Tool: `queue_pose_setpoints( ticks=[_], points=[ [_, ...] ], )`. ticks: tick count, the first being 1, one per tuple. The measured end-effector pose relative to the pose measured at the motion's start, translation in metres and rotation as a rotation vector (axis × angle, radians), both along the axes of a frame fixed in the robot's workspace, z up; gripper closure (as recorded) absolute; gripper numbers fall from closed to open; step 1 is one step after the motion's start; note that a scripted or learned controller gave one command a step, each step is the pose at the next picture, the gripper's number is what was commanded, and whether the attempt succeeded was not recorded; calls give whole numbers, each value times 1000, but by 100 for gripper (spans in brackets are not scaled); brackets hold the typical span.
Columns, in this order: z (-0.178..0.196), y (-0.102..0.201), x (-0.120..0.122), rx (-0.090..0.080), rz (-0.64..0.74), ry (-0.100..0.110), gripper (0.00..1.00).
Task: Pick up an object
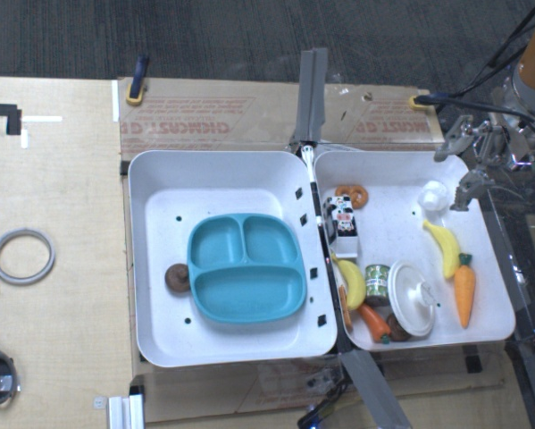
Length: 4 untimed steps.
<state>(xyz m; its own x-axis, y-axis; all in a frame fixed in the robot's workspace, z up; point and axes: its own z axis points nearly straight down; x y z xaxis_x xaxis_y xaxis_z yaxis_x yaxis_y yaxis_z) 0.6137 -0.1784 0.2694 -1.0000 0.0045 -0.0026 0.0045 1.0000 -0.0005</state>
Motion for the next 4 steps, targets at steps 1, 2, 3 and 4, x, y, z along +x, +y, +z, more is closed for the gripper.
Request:
queue_pose_setpoints(
  ticks=[1, 2, 3, 4],
  points=[
    [-77, -44, -24, 0, -59, 0, 0],
    [-177, -43, -71, -1, -15, 0, 0],
    [-167, -41, -69, -2, -11, -5, 100],
    [-167, -41, -69, -2, -10, -5, 0]
  ],
)
